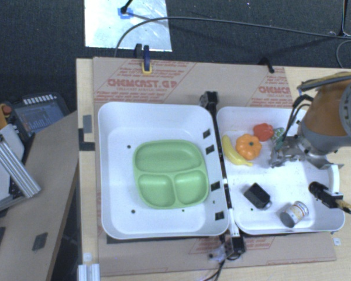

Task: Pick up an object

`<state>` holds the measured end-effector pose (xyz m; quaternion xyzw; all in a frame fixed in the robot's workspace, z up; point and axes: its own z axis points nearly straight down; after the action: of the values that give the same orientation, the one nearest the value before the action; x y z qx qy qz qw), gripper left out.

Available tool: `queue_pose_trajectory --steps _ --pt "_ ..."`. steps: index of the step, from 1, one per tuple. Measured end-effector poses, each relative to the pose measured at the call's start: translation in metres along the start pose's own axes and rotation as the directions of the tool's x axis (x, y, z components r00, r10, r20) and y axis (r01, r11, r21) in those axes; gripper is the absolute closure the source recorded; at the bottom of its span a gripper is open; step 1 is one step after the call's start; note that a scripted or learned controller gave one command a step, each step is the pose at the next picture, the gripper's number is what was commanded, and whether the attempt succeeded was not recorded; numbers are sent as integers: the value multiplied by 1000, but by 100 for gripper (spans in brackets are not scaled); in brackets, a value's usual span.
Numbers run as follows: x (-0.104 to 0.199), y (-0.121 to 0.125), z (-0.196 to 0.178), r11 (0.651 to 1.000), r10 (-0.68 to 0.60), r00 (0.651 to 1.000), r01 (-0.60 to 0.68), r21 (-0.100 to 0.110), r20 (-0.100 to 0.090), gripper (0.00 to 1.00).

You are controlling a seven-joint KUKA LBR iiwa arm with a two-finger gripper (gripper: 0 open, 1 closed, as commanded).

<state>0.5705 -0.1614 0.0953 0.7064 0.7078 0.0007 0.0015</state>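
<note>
Objects sit in the right bin (322,221), largest first: banana (233,151) and orange fruit (248,146) near its far-left corner, red piece (263,131) behind, black block (257,195) and metal can (294,212) toward the near edge. Gripper (279,156) hovers just right of the orange fruit; whether it is released or clenched, you cannot tell. Centre on one item before descending; the fruits crowd each other.

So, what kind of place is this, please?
Probably a robot test lab: two white bins on a cardboard-covered bench, a robot arm, and loose cables on dark carpet.
</note>
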Motion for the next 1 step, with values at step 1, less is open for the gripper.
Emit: queue_pose_trajectory --steps 1 --pt "8 -4 -57 1000 -2 1000 2 -1 0 100"
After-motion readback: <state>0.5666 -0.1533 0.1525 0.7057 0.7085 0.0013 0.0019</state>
